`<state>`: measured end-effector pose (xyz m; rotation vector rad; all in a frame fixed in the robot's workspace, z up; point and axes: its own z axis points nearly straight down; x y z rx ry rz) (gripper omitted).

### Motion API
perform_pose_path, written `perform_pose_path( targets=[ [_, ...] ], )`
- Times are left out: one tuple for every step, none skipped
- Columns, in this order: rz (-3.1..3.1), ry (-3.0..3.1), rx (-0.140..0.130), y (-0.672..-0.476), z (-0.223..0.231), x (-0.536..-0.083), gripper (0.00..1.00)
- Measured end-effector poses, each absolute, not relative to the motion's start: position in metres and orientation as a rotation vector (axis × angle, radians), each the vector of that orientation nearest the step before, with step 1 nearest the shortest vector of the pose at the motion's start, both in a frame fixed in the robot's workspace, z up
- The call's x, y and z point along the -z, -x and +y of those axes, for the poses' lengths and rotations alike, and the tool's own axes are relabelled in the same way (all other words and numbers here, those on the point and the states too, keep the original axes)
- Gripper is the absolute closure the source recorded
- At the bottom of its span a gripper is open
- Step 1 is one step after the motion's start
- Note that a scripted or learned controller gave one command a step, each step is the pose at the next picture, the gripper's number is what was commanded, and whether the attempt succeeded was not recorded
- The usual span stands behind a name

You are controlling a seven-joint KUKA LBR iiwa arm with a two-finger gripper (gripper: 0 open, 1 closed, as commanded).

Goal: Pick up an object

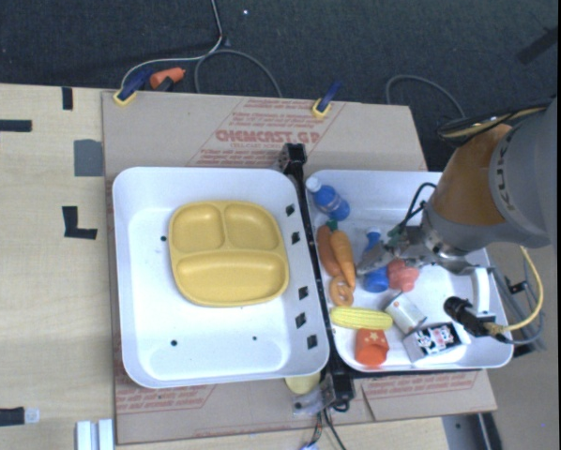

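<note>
Right-hand bin [421, 181] is a proper jumble. Dead centre of it there's a small blue piece [375, 278] next to a reddish one [404, 275], and the gripper [386, 248] sits right on top of that spot. Can't tell from here how its fingers stand. Crowding around: a carrot [341, 257], a corn cob [360, 319], a blue bottle [329, 201], an orange-red lump [372, 346]. The left bin [140, 345] holds a yellow divided plate [229, 253].
</note>
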<state>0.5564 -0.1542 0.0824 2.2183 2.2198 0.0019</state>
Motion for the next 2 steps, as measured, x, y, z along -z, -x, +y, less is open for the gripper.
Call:
perform_pose_path(
  targets=[
    [2.218, -2.215, -0.007, -0.559, -0.154, -0.098, 1.0],
    [2.234, -2.202, -0.015, -0.601, -0.043, -0.19, 1.0]
  ],
)
